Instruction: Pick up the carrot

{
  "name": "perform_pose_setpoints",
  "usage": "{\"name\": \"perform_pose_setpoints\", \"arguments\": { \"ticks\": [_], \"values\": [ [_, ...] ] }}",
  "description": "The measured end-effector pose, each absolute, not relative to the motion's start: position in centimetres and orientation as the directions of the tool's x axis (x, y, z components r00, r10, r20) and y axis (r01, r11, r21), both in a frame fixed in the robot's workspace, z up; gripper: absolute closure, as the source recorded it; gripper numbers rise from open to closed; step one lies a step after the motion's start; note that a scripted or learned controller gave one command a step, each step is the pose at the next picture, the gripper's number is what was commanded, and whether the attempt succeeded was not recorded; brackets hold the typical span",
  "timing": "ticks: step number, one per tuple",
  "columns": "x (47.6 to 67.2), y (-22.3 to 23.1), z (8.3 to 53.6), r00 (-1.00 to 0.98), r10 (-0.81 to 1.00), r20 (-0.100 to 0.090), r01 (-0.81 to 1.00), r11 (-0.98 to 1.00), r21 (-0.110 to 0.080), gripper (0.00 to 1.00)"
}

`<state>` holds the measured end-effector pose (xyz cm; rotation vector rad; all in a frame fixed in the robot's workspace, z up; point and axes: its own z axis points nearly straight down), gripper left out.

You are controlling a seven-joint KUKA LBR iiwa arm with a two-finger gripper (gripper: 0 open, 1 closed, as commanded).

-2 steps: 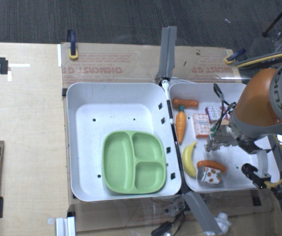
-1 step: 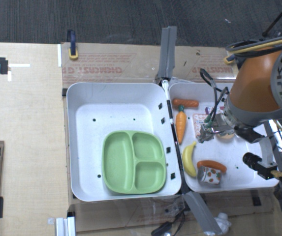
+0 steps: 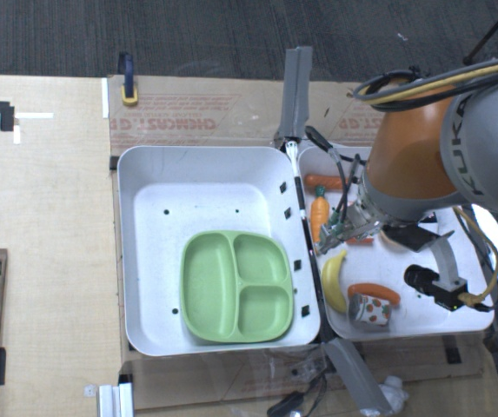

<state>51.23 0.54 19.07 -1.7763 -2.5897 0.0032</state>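
The carrot [image 3: 318, 215], orange with a small green top, lies along the left wall of the right bin [image 3: 422, 321], near its back. My gripper [image 3: 342, 228] hangs low in that bin just right of the carrot's near end, under the grey and orange arm [image 3: 414, 159]. The arm's bulk hides much of the bin's middle. From this view I cannot tell whether the gripper touches the carrot.
A yellow banana [image 3: 334, 281] lies in front of the carrot by the left wall. An orange-red piece [image 3: 324, 182] sits behind it, and a red sausage-like item [image 3: 375, 292] and a small spotted can [image 3: 371, 310] lie near the front. A green divided plate [image 3: 236, 286] sits in the left bin [image 3: 144, 233].
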Motion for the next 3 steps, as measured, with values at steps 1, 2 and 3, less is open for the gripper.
{"name": "perform_pose_setpoints", "arguments": {
  "ticks": [1,2,3],
  "values": [
    [49.2,5.3,21.2,-0.543,0.84,0.0,0.84,0.543,-0.002,1.0],
    [51.7,-5.5,31.4,-0.446,0.895,-0.002,0.895,0.446,-0.001,1.0],
    [47.8,0.4,25.0,-0.482,0.876,0.0,0.876,0.482,-0.003,1.0]
  ]
}}
